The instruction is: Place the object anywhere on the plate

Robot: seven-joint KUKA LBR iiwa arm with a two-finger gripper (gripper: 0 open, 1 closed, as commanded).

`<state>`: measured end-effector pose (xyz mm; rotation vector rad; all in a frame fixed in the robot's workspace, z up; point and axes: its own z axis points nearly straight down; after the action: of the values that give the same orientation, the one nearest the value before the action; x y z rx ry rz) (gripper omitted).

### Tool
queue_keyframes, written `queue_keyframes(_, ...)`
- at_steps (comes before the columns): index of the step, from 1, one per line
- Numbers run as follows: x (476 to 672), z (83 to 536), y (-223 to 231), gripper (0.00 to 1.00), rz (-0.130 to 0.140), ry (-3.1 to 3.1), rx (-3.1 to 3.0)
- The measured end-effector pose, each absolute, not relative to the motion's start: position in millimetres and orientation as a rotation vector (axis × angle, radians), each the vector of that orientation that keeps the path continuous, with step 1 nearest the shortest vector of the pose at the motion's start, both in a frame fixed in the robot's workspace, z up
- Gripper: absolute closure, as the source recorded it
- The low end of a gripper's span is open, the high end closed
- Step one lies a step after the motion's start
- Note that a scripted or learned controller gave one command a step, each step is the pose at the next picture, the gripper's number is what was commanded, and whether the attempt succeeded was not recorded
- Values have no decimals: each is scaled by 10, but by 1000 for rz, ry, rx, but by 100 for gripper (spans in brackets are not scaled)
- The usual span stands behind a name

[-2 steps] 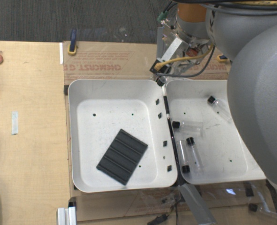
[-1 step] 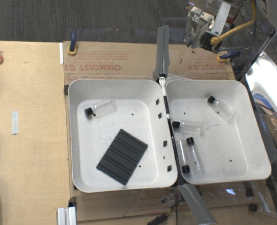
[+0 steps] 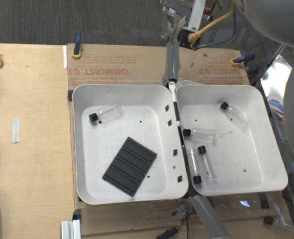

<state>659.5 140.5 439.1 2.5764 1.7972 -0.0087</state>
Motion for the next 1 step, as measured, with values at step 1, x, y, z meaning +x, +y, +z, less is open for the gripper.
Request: queue_keyframes(1, 6593, 4402, 1808, 100, -5, 2388, 2041)
